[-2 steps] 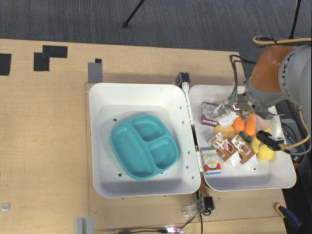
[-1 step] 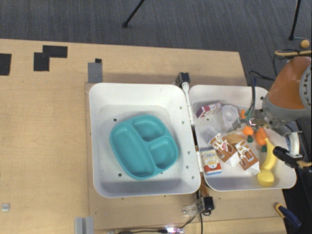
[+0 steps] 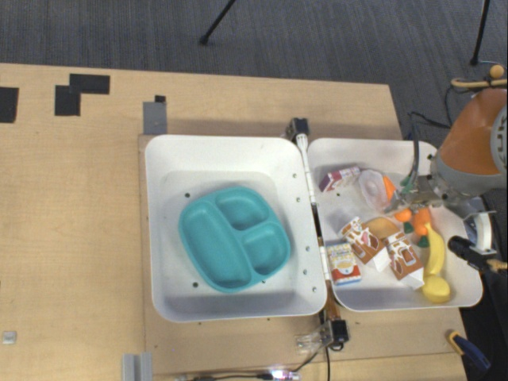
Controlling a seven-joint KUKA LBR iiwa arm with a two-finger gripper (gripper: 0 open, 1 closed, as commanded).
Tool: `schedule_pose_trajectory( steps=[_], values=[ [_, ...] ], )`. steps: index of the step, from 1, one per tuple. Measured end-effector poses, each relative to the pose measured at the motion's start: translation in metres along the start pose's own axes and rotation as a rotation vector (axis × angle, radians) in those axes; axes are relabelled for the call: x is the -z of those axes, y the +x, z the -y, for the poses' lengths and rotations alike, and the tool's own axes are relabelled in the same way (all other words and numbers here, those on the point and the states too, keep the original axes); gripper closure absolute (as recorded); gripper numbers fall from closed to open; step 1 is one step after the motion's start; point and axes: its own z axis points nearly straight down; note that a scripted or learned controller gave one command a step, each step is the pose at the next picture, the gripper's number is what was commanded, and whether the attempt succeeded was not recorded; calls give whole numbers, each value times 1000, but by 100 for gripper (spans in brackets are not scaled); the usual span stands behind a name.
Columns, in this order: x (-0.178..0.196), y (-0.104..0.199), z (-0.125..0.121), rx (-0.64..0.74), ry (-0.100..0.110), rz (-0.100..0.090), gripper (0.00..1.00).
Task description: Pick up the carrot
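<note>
Grey carpet borders a pale wooden bench [image 3: 71,213], on which two shallow white bins sit side by side; all positions below are given relative to the central divider [image 3: 311,205] where the bins meet. Left of the divider, the left bin [image 3: 159,213] holds a teal sectioned plate [image 3: 232,237] lying flat near its middle, probably kept apart as a landing place for picked items. Just right of the divider, in the right bin [image 3: 468,296], lie a small carton with blue and red print [image 3: 343,262] and, farther up, a dark red packet [image 3: 339,178] beside a clear plastic piece [image 3: 370,187]. Farther right sit two gingerbread-house cartons [image 3: 363,240], one of them near a yellow banana [image 3: 434,267] at the far right. The carrot [image 3: 421,222], orange with a green top, lies among other small orange pieces well right of the divider, just above the banana, crowded by neighbours. My pincer [image 3: 414,193] hangs just above that cluster, reaching in from the right below the orange band of my arm [image 3: 476,137], so placed, I judge, to descend on the carrot. Whether my pincer is released or clenched I cannot tell, and nothing is visibly grasped. I judge the crowding risks a wrong pick
</note>
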Motion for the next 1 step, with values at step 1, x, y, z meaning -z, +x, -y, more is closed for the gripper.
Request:
schedule_pose_trajectory(
  steps=[1],
  values=[
    [94,51,-46,-66,9,0,100]
  ],
)
